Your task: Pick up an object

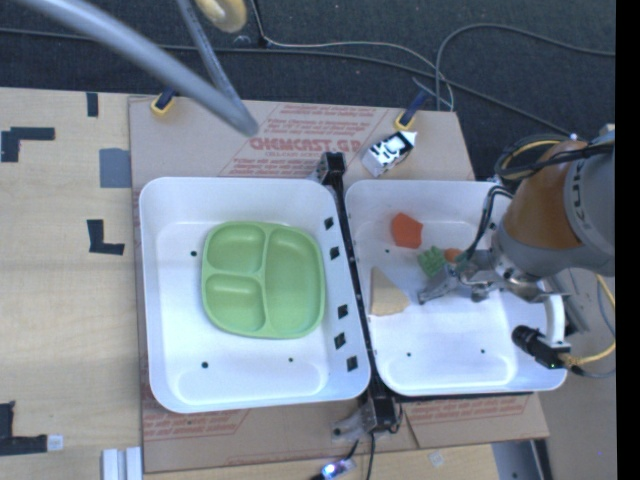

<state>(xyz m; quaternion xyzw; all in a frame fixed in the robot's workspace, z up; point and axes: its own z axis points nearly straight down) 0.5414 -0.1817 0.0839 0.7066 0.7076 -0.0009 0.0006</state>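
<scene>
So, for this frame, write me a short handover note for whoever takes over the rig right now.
Gripper: low inside the right bin, next to the green piece; whether it grips anything cannot be told from this view.
Things: orange block and green piece toward the far side of the right bin, tan piece by its left wall. Green divided plate lies in the left bin.
Done: no object visibly lifted.
Left: grasp one object and raise it.
</scene>
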